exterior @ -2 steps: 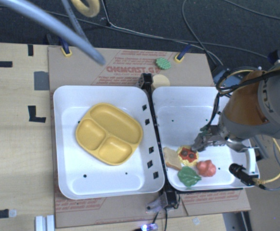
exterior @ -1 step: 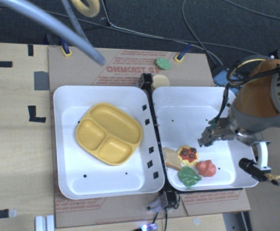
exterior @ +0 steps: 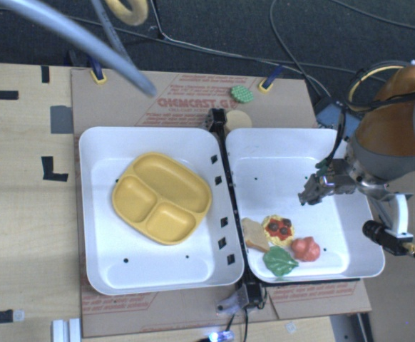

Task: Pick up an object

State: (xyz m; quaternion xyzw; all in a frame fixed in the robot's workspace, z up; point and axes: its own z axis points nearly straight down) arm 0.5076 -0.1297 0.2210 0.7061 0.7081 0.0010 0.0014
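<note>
- The candidates for picking lay clustered in the right bin point(exterior: 336, 144) toward its near edge: a red piece point(exterior: 306, 249), a green leafy piece point(exterior: 280, 262), a small pizza-like piece point(exterior: 277, 228) with red and dark spots, and a tan flat piece point(exterior: 253, 235)
- They looked like toy food, so I judged them light, fairly stiff and not fragile; smooth moulded surfaces could slip between narrow fingers
- The red piece seemed the best choice: rounded, standing a little proud, at the outer side of the cluster; a grip across its width from above looked sensible
- The green piece touched or nearly touched the red one, and the pizza-like piece sat just beside both, so a descending finger could nudge a neighbour
- The tan piece lay flat against the bin floor near the divider between the bins, probably hard to get under
- The gripper point(exterior: 311, 193) hung over the middle of the right bin, apart from the cluster, clamped on nothing; whether its fingers stood apart or together could not be told
- The left bin point(exterior: 93, 148) carried a yellow compartment tray point(exterior: 162, 197), well clear of the job
- A small green dotted thing point(exterior: 242, 94) rested on the cardboard beyond the bins' far edge
</note>
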